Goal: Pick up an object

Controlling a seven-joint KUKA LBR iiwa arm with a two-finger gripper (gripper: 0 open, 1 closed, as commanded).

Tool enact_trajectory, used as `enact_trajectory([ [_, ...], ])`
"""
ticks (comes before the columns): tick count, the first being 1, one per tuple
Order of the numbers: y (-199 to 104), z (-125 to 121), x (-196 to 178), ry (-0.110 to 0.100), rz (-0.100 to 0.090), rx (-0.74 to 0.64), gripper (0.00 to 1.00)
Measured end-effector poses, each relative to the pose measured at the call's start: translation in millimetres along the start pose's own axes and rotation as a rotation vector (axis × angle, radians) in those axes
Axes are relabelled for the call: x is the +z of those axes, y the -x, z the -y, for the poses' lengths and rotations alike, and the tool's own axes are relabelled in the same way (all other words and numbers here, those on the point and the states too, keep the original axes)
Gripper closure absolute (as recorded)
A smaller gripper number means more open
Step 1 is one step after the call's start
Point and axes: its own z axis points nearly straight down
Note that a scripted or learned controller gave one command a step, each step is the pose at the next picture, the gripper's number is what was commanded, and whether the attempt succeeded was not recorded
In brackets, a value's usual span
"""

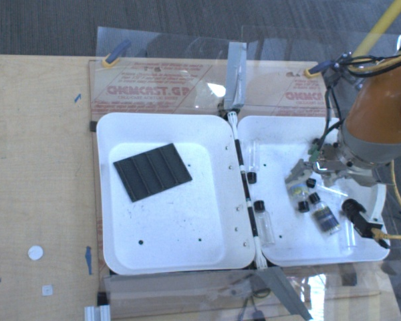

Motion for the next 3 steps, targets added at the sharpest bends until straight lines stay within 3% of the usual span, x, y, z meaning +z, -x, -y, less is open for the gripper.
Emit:
enact_trajectory([
  [1,19,-24,100,0.013,0.003,-0.033,0.0],
  [2,68,-56,100,0.01,-0.002,-0.114,0.0],
  [3,69,-57,89,0.014,0.001,-0.112,1.0],
])
